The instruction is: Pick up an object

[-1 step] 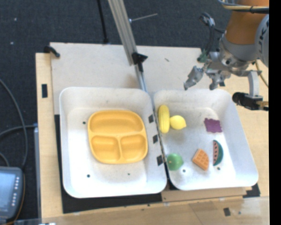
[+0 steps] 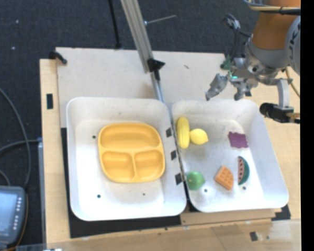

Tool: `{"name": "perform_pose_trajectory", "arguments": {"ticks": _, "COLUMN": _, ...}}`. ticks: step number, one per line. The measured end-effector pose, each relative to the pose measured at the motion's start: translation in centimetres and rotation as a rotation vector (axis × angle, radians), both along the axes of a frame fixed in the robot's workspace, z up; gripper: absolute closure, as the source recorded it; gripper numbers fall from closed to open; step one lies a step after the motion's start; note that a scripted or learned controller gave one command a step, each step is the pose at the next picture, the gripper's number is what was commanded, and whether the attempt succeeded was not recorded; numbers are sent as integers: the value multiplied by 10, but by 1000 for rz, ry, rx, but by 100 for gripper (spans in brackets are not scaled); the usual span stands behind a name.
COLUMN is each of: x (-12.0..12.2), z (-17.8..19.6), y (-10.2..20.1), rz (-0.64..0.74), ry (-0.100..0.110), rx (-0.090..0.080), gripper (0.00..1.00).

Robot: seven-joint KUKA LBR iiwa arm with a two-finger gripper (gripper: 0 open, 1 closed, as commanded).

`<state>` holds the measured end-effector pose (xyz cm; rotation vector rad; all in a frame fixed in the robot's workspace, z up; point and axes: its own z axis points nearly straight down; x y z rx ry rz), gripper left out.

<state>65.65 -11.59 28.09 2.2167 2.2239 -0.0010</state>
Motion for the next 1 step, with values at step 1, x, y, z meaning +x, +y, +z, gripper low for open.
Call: {"name": "perform_pose_trajectory", "arguments": {"ticks": 1, "x": 2, "z": -63, "y": 0, "rz": -3, "ry": 6, "rx": 0, "gripper": 0}}
